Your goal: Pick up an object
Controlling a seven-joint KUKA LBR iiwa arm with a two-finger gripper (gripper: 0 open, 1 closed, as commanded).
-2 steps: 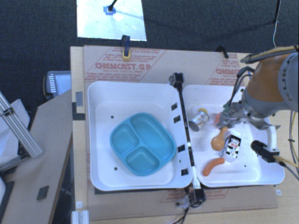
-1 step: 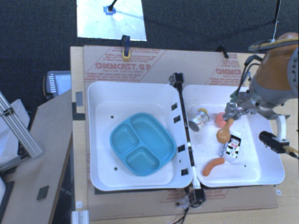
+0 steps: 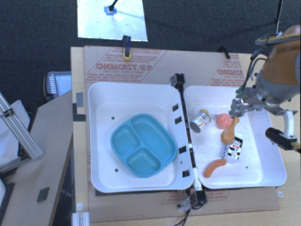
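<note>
I read this as the approach step: nothing is lifted yet, and the gripper (image 3: 240, 108) hangs low over the back part of the right bin (image 3: 268, 173), close above the cluster of small things there. The arm (image 3: 281, 65) comes in from the right, orange band above the wrist, wrist bent down so the tool points into the bin. I cannot tell how the claw stands from this slant (the tip is a dark tangle against the white floor). Nearest candidates, as I judge it: the pink ball (image 3: 224, 121) just beside the tip, and the tan drumstick-shaped toy (image 3: 229, 132) whose upper end lies almost under it. Farther off sit a small tin can (image 3: 201, 119) on its side toward the divider, a black-and-white carton (image 3: 233, 149), and an orange sausage-like piece (image 3: 214, 167) near the front. The left bin (image 3: 101, 126) holds a blue sectioned plate (image 3: 143, 145), well apart from the arm. The next move, I think, calls for centring over one object, then a straight descent; the ball and drumstick lie so close that a sloppy drop could nudge both.
</note>
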